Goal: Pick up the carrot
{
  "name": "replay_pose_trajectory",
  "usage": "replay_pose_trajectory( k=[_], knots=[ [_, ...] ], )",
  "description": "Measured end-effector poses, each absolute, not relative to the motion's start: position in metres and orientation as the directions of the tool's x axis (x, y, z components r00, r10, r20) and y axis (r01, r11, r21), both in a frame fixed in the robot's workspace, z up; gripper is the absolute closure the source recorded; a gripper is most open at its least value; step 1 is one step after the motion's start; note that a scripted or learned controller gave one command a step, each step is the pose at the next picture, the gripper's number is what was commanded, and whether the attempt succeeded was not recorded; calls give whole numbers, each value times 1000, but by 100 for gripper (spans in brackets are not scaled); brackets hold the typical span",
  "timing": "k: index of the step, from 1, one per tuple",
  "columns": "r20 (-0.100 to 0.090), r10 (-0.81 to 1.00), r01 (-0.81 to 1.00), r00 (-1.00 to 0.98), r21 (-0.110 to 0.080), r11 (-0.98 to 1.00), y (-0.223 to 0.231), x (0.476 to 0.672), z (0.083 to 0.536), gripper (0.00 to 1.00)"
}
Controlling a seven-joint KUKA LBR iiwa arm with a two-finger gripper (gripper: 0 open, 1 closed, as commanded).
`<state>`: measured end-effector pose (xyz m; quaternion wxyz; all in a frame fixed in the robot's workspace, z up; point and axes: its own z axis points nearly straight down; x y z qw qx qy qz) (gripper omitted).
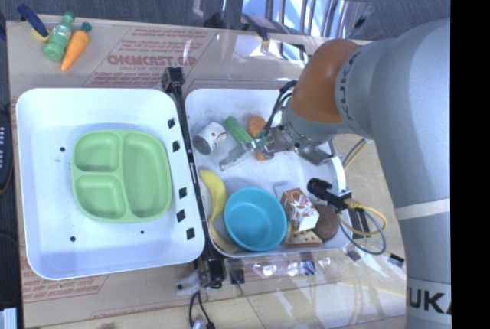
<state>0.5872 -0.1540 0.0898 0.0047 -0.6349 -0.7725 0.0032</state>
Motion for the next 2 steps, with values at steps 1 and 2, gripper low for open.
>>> replay_pose_trajectory(
  k=[1,2],
  knots=[
    [-2,979,979,-204,-13,204,-155,589,102,100],
    [-4,980,980,-198,-1,198,-102,601,185,100]
  ],
)
